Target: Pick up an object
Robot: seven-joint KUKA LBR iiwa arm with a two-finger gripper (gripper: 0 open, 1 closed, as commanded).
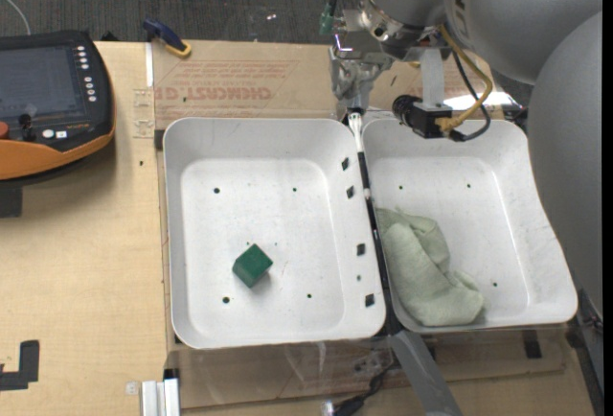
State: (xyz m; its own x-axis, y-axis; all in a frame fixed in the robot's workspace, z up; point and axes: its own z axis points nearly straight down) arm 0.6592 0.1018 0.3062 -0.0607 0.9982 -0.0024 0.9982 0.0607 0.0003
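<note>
A small green cube point(253, 265) lies in the left bin point(192, 213), toward its front. A crumpled pale green cloth point(426, 270) rests in the right bin point(517, 213), at its front left. My gripper point(352, 100) hangs over the far end of the divide between the two bins, well above and behind both objects. Nothing shows between its fingers.
A tablet-like pendant with an orange rim point(48, 103) sits at the left of the bench. A cardboard sheet point(239, 79) lies behind the left bin, with a blue and yellow clip point(168, 37) at its corner. Cables point(450, 122) hang near the right bin's far edge.
</note>
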